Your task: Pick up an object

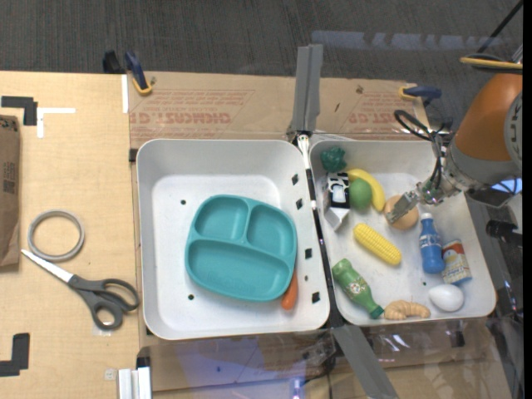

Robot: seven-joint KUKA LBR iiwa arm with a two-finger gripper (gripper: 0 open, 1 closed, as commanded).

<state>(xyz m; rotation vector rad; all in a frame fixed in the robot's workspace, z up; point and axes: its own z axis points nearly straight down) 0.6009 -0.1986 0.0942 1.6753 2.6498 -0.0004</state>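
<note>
My gripper (406, 203) hangs low in the right bin (475, 223), right over a tan round item (402, 216) and touching or nearly touching it. The orange-banded arm (489, 127) comes in from the upper right. Around that spot lie a banana (371, 186), a green lime (359, 193), a corn cob (377, 244) and a blue bottle (431, 244). I cannot tell whether anything is held.
Also in the right bin: a green bottle (356, 288), a croissant (406, 309), a white egg (446, 298), a small can (455, 263), a dark green piece (333, 157). The left bin (158, 223) holds a teal divided plate (243, 248) and a carrot (289, 292). Scissors (91, 289) and a tape ring (56, 233) lie on the bench.
</note>
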